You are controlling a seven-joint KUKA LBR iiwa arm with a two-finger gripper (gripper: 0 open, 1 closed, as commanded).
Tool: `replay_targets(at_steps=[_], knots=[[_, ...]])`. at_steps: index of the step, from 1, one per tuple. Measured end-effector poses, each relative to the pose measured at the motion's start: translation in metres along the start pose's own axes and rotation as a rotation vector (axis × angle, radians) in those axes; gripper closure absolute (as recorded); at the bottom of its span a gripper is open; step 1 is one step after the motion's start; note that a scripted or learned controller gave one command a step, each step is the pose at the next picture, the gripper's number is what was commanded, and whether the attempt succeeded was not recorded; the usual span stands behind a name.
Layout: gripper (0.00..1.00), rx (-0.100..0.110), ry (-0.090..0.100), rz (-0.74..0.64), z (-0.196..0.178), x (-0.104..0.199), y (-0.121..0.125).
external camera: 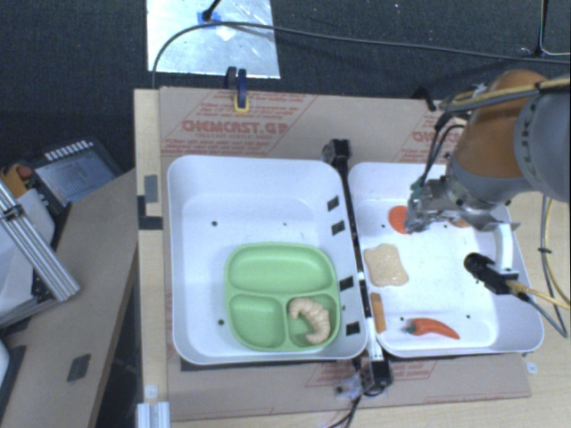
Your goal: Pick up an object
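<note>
In the right bin [513, 328], my gripper [416, 218] hangs low over the bin's far left part. It is right beside a small orange-red round object [396, 215] and covers that object's right side. A pale beige flat piece [386, 265] lies just in front of the gripper. A red chili pepper [434, 329] rests near the bin's front wall, and a thin orange stick [377, 312] lies along the left wall. The grey arm with its orange band [500, 141] reaches in from the right.
The left bin [192, 239] holds a green divided plate [268, 275] with a beige curled food item [310, 318] in its front right compartment. A black cylindrical part [487, 271] sticks out over the right bin's right side. Cables run along the right edge.
</note>
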State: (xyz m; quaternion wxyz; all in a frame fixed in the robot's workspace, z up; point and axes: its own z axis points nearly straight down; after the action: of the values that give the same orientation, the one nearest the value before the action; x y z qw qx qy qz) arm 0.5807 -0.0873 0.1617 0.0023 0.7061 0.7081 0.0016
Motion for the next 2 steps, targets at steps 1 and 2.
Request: replay_targets(at_steps=[1, 2], knots=[[1.0, -0.001, 0.0, 0.0, -0.044, -0.003, 0.003], [1.0, -0.003, 0.0, -0.001, -0.108, -0.002, 0.004]])
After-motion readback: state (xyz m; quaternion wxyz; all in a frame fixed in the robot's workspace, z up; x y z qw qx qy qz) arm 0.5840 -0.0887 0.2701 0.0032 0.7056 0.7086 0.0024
